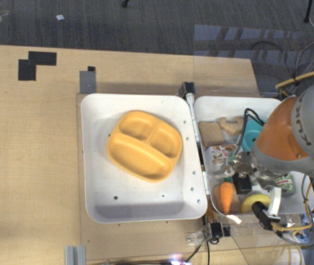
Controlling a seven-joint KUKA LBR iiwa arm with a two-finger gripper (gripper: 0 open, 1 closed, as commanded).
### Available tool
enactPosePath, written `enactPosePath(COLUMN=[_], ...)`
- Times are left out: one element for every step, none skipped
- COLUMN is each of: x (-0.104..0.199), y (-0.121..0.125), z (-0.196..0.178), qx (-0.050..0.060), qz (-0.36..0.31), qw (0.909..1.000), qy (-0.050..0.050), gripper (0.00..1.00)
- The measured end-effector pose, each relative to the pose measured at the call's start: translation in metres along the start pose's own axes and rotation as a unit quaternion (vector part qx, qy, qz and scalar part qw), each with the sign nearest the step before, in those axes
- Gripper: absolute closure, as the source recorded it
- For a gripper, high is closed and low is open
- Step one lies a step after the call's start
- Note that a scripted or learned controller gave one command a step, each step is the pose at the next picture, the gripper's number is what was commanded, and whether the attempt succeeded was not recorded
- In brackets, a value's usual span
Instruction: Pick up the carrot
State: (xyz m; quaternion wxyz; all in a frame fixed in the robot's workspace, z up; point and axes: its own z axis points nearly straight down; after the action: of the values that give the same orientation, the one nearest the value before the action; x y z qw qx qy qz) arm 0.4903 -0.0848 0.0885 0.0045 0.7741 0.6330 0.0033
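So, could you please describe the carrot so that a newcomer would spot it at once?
Look in the right-hand white bin, at its near left corner. The carrot lies there, beside the gripper: a short orange root, deeper orange than the yellow item to its right.

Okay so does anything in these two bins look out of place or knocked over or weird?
Nothing looks spilled or damaged. The yellow divided plate sits askew in the left bin, turned at an angle to its walls. The right bin is crowded, with the carrot in its near corner beside the gripper.
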Motion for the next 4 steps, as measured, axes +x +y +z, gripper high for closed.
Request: enactPosePath(x=[0.0008, 0.0007, 0.0014, 0.0022], y=[0.0015, 0.0004, 0.0004, 0.0002], z=[-0.0004, -0.0001, 0.0001, 0.0001], qx=[-0.003, 0.0, 0.0, 0.0], qz=[-0.103, -0.049, 0.035, 0.032], qw=[0.9947, 0.9988, 0.9994, 0.9995], qy=[0.0, 0.002, 0.003, 0.002], gripper=[0.0, 0.0, 0.0, 0.0])
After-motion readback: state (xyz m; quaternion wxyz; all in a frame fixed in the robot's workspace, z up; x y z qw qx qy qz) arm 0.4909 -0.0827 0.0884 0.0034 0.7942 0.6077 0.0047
